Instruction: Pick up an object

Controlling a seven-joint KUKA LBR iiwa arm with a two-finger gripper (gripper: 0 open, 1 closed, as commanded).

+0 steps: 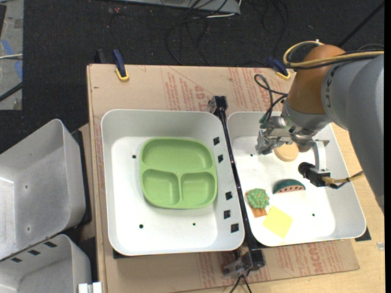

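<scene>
We find the gripper (pixel 276 144) low over the right bin (pixel 348 221), near its upper left part, with the grey arm (pixel 348 90) reaching in from the right. A pale, rounded object (pixel 286 153) lies directly below the wrist, partly covered by it; we judge this to be the chosen target, since the tool is set over it and over nothing else.

Jaw state: we cannot tell how far the jaws stand apart, nor whether they have hold of anything — the wrist housing hides them from above.

Other candidates in the same bin:
- a watermelon-slice toy (pixel 289 186), just below the pale object;
- a broccoli-like toy (pixel 257 200), close to the bin's left wall;
- a yellow flat square (pixel 278 222), toward the near edge.

These three lie apart from one another, which we judge leaves room for a descent on any of them.

The left bin (pixel 116 127) bears a green divided plate (pixel 178 173) lying flat near its middle, well apart from the tool. We judge the pick not yet confirmed.
</scene>
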